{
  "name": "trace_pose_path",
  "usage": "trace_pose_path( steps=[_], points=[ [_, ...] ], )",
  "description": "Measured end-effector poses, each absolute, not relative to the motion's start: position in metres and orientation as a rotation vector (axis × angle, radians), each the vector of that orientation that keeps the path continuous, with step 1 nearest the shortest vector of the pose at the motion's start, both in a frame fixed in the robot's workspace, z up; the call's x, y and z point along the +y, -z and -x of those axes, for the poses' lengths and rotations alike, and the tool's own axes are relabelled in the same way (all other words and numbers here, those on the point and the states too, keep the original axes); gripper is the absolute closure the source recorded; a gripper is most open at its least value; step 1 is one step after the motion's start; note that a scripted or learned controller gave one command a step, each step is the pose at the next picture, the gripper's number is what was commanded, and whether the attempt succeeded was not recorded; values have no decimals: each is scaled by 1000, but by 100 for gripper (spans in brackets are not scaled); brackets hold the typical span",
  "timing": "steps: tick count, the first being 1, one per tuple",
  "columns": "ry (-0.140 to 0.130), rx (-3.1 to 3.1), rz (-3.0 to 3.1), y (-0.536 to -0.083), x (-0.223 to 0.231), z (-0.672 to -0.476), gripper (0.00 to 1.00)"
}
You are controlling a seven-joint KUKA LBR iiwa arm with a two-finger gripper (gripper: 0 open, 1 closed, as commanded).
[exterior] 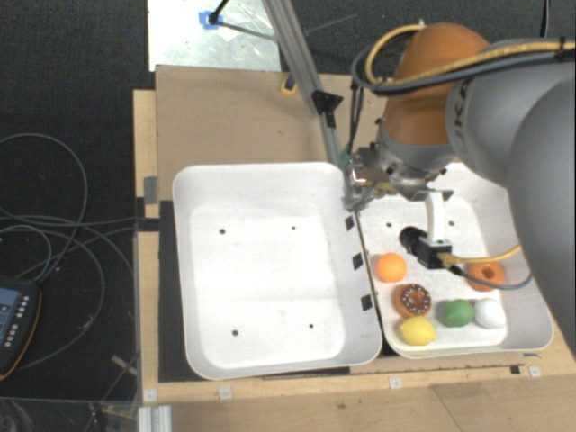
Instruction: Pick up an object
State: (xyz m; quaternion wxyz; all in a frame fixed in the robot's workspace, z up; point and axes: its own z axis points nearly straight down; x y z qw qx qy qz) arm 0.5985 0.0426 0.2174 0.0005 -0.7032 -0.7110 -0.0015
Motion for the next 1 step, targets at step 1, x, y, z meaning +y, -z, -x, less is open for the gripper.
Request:
trace_pose_path(
  steps=[1],
  points=[
    [4,-2233,2210,-225,87,-600,100]
  ],
)
